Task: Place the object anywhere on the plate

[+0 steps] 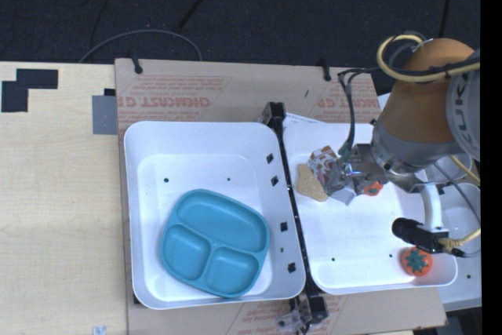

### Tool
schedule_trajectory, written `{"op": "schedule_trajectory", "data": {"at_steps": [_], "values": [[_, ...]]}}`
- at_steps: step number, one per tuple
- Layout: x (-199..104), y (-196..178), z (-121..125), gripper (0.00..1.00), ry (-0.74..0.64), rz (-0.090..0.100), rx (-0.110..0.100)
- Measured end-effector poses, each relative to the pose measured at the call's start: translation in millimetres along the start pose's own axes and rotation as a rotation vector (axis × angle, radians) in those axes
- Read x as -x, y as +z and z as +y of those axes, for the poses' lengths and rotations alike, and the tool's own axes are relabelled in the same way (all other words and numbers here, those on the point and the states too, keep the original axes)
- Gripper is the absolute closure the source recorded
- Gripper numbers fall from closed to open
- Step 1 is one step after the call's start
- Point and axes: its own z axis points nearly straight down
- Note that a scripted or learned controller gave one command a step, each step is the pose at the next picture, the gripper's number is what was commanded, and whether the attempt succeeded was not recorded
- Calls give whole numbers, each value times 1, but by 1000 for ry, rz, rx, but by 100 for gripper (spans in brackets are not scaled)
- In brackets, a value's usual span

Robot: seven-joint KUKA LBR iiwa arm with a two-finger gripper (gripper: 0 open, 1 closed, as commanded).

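Note:
A blue plate (213, 242) with three compartments lies in the left bin (149, 161), toward its front. My gripper (342, 178) is low in the right bin (357, 267), near its back left. Right at the gripper's tip lie a tan, flat object (309, 187) and a small patterned object (321, 162). Whether either one is held, I cannot tell. A small red-orange piece (371, 187) shows just right of the gripper.
An orange, round toy with a green top (417, 262) sits in the right bin's front right corner. A black divider (286, 208) runs between the two bins. Cardboard (204, 94) lies under the bins, with pale bench to the left.

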Motion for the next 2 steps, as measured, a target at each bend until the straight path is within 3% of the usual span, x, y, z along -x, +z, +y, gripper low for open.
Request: {"op": "schedule_trajectory", "data": {"at_steps": [2], "values": [[-97, 6, -3, 100, 2, -1, -3]]}}
